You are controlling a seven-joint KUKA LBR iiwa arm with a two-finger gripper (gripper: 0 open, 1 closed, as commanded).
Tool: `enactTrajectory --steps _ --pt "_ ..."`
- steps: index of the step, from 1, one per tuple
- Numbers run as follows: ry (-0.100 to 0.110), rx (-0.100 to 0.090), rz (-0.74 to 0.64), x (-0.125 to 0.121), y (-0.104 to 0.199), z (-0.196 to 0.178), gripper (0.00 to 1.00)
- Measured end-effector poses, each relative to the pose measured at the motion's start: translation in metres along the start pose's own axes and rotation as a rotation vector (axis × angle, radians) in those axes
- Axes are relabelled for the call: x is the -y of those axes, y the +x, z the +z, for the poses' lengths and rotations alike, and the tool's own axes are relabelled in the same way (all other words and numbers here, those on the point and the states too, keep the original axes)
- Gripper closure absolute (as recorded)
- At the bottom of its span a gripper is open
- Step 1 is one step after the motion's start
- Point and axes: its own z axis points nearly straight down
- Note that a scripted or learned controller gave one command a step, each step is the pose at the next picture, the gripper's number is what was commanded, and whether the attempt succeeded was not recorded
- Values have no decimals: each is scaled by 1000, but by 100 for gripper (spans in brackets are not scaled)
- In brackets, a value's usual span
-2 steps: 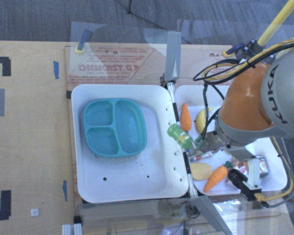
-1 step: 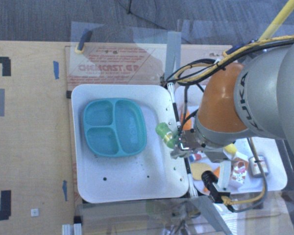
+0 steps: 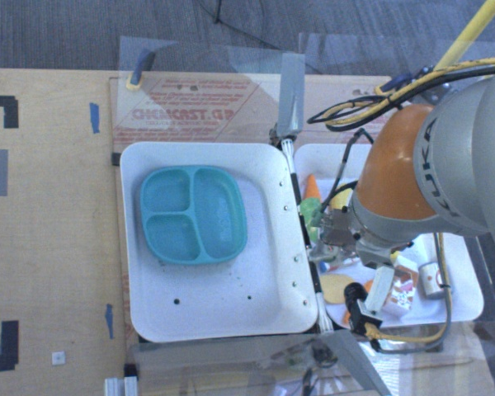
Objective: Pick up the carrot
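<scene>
Carrot [image 3: 312, 187] lies at the right bin's [image 3: 470, 304] left edge w/ its green top toward us, just beside the arm's [image 3: 412, 172] wrist, and we can't tell the gripper's [image 3: 334, 242] state (hidden under the wrist), left bin [image 3: 206, 320] holding a teal tray [image 3: 193, 214].

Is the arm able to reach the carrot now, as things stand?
Probably yes. The carrot lies in the right bin by its left wall, with its orange end uncovered, and the arm hangs right beside it.
</scene>
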Motion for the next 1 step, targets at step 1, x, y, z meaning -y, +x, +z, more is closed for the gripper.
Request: enactTrajectory --steps 1 --pt "5 2 -2 1 0 -8 100"
